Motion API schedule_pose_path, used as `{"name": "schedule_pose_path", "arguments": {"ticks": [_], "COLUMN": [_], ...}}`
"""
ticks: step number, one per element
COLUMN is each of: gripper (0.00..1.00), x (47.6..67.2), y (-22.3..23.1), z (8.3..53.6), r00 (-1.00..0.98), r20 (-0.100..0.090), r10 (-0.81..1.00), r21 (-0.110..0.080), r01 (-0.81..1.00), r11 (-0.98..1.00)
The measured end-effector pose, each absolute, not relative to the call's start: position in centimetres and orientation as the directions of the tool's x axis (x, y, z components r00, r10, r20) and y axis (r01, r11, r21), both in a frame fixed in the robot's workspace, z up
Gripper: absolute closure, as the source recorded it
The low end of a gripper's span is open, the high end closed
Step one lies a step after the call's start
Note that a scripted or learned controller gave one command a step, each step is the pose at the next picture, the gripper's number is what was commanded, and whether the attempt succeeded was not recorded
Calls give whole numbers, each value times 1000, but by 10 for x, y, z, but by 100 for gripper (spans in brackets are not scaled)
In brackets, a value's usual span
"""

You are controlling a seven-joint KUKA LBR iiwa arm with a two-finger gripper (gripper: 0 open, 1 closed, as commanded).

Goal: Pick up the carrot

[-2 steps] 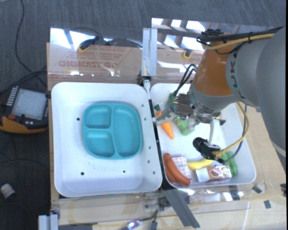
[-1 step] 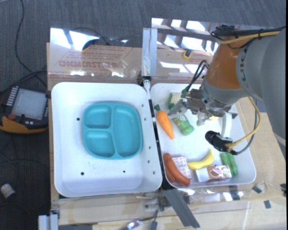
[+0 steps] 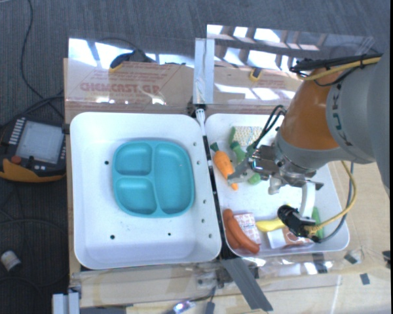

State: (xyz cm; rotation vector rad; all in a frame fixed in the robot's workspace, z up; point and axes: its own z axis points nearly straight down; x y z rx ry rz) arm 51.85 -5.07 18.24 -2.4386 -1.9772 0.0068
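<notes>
Right bin [image 3: 340, 241] — shallow, white, crowded with toy food. Carrot [image 3: 223, 164]: orange with a green top, lying at a slant close to the bin's left wall, in the upper-left part of the bin, with its green end toward the back. A small orange piece [image 3: 234, 186] lies just below it. Gripper [image 3: 257, 165]: low over the middle of the bin, just right of the carrot and apart from it; nothing shows between its parts, and whether the fingers are apart or together cannot be told from this angle. Arm [image 3: 354, 110]: grey, with an orange band [image 3: 308, 120] above the wrist, reaching in from the right and covering much of the bin's right half. Green pieces [image 3: 239, 150] lie near the gripper, behind and beside it. Sausage [image 3: 239, 234]: red-orange, at the bin's lower-left corner, beside a small packet [image 3: 247, 222]. Banana [image 3: 270, 226]: yellow, near the front wall. Left bin [image 3: 92, 241] — holds a teal divided plate [image 3: 154, 178] with three compartments, set about mid-bin. A handheld control pendant [image 3: 29, 149] lies on the dark floor well to the left of the table.
</notes>
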Motion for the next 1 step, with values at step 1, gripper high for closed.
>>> {"name": "schedule_pose_path", "arguments": {"ticks": [1], "gripper": [0], "x": [533], "y": [-97], "z": [105], "r00": [123], "r20": [0], "r10": [992], "r21": [-5], "r01": [992], "r11": [-123]}}
